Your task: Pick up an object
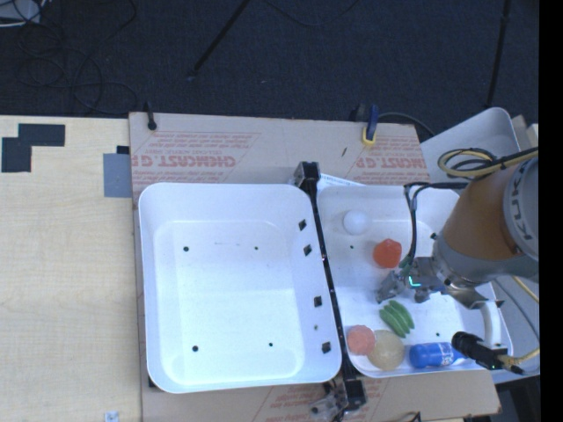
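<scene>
The right bin (339, 202) holds a white ball (355, 222), an orange-red ball (387, 253), a green pod-shaped object (397, 317), a pink ball (360, 338), a pale yellowish ball (385, 349) and a blue can (432, 355) lying on its side. My gripper (400, 287) hangs low in this bin, just above the green object and below the orange-red ball. Nothing shows between its fingers.
The left bin (229, 202) sits beside the right one, divided by a black-clipped rim (318, 271). Cardboard lies under both bins. The arm's body covers the right bin's far right side.
</scene>
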